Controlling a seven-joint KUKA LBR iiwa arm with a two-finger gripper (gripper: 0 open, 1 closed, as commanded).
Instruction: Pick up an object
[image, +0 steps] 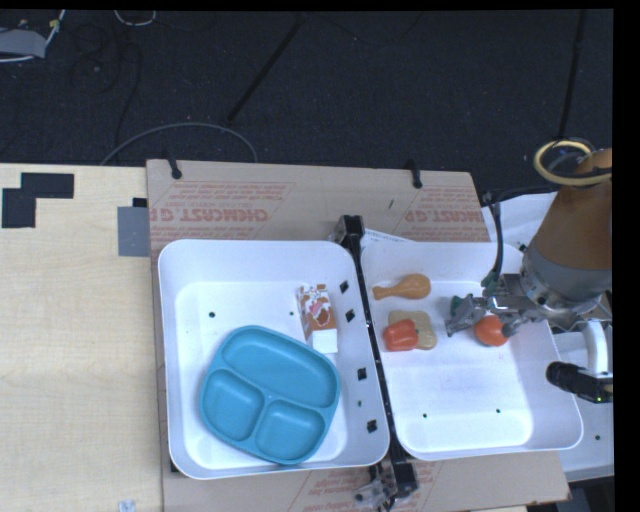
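Tomato (490, 331), small, round and probably light and slippery, lay directly at the end effector (476, 322); I could not tell its grip state. Best held across the middle.

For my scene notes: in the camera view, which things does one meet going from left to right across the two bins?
Blue divided plate → small printed packet → red pepper toy → orange ball, at the gripper.

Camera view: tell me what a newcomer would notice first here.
The big blue divided plate filling the lower part of the left bin catches the eye first. Next comes the arm's gripper at the right bin's far right side, right by a small orange-red ball, with a red pepper nearby.
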